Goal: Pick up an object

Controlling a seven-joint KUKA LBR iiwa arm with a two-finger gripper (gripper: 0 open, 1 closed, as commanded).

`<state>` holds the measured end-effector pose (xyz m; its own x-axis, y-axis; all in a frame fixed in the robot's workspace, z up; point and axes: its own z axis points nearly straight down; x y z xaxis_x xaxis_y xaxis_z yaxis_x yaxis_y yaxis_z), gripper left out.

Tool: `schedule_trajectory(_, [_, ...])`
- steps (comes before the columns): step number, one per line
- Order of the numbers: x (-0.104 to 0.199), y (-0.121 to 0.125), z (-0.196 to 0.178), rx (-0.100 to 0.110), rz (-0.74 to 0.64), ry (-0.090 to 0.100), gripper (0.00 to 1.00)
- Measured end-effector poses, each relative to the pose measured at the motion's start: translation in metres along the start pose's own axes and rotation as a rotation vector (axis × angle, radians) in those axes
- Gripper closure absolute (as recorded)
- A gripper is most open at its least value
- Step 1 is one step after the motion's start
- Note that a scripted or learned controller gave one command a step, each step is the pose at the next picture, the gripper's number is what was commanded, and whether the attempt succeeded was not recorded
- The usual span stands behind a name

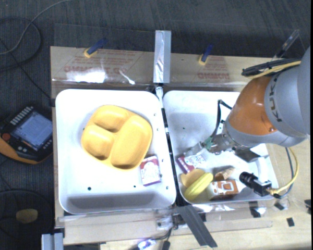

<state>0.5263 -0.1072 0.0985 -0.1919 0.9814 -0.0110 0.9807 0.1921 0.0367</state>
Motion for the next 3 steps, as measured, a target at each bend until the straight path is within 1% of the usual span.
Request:
schedule_trajectory(1, [0.001, 0.015, 0.004, 0.022, 0.096, 0.008, 0.0])
schedule_trajectory(2, [0.007, -0.035, -0.072, 0.039, -0.027, 0.012, 0.0])
schedule_trajectory(3, [-0.006, -0.037, -0.005, 0.017, -0.124, 0.007, 0.0])
